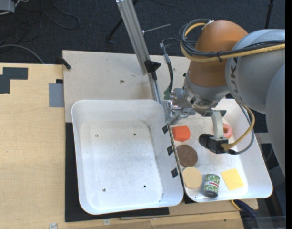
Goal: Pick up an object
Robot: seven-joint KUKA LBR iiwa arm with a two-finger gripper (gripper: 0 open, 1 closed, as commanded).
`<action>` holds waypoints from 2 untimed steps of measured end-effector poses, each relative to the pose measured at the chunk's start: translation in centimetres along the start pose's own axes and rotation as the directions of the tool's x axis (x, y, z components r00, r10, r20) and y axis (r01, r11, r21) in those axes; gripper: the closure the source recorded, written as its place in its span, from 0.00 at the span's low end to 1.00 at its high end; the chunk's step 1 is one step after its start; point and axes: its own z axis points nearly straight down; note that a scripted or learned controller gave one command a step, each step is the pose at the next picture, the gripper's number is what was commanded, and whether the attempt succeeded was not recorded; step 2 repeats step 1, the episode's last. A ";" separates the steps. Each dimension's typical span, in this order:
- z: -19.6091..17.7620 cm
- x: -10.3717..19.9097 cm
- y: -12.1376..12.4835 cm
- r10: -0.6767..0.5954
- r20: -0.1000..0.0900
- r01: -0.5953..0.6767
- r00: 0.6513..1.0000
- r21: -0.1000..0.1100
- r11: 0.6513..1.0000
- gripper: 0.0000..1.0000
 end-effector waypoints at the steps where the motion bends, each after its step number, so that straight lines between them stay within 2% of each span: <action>1: 0.6 4.3 1.1 0.000 0.000 0.000 1.000 -0.001 1.000 1.00; 2: 0.6 4.3 1.1 0.000 0.000 0.000 1.000 -0.001 1.000 1.00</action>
